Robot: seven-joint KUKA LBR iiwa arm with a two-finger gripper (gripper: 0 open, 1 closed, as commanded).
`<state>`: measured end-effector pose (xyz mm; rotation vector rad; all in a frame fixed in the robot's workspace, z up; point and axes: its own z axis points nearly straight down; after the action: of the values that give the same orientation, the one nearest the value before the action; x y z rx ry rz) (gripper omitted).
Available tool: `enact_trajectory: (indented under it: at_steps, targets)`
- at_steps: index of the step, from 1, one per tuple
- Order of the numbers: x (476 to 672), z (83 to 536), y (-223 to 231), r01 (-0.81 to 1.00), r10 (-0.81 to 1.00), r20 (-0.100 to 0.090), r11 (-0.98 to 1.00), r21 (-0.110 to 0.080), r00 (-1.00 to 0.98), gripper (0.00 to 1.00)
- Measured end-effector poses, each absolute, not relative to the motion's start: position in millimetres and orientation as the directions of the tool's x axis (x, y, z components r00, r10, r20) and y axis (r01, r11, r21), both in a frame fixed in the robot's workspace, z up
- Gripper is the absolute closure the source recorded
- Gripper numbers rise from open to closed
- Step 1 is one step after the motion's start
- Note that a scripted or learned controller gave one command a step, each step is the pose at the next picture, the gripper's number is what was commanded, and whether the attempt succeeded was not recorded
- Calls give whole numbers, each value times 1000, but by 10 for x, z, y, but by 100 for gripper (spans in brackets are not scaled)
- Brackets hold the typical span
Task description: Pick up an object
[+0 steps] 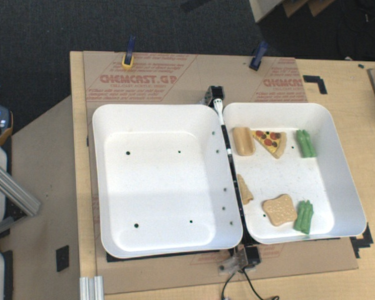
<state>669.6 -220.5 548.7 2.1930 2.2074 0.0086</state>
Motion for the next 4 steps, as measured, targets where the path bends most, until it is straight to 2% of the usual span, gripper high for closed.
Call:
enact_trajectory:
  at_steps: [1,2,3,4]
  targets:
    - [6696,5481,-2206,1000,1000,-17,7,24,-6,0]
    - [6703,5597,-2196,1000,1000,-21,9,30,-8,100]
    - [6704,5592,-2196,1000,1000,-20,8,29,-8,0]
    - [6711,5709,-2185,999,1000,-24,11,35,-10,100]
